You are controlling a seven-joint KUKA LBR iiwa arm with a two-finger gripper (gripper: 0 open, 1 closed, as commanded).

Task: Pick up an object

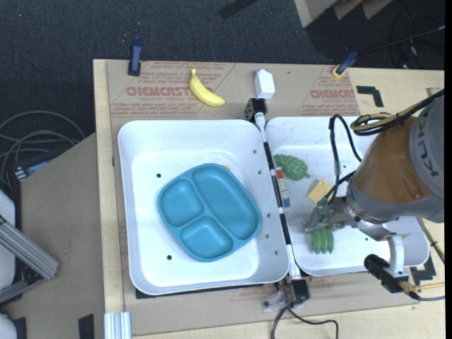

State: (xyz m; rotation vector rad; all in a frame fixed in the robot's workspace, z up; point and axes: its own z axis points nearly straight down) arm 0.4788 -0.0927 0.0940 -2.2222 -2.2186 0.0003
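Observation:
In the right bin (311,263) lie a green leafy toy (292,167), a yellow block (318,190) and a small green ridged object (323,239). My gripper (321,217) hangs low in this bin, just above the ridged green object and right below the yellow block. Its dark fingers point left and down. Whether anything sits between them cannot be made out. The grey and orange arm (395,168) covers the right part of the bin.
The left bin (141,161) holds a blue divided plate (207,210). A yellow banana (204,90) lies on the cardboard behind the bins, beside a white clip (265,83). Cables run over the arm at the right.

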